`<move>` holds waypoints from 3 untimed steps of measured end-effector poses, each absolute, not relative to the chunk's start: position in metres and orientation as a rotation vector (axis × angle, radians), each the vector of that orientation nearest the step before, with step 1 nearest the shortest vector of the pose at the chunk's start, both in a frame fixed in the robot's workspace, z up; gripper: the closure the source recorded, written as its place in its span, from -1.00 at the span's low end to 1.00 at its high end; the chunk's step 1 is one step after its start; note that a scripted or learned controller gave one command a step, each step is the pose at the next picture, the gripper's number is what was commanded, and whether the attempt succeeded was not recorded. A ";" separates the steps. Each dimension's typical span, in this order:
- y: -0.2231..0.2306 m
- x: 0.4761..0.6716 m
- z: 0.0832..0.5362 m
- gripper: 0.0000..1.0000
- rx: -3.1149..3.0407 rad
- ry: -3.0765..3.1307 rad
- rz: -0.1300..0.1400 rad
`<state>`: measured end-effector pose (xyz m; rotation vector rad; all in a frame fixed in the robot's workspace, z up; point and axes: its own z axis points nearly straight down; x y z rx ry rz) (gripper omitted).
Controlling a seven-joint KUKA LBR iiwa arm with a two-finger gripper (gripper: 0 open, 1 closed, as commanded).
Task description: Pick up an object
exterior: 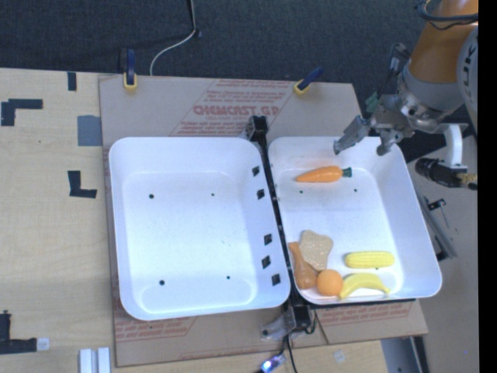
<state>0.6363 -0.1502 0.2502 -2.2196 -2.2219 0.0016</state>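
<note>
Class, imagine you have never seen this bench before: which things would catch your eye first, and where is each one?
The bright carrot lies alone near the back of the right bin. A cluster of toy food crowds that bin's front edge: corn, banana, orange. The gripper hangs open above the bin's far rim, holding nothing.

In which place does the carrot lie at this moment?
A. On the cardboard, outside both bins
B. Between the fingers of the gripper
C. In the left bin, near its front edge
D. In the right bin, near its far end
D: the carrot rests on the floor of the right bin, at its far end, apart from the gripper above it.
</note>
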 end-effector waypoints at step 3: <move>-0.178 0.658 0.405 1.00 -2.221 -2.226 0.004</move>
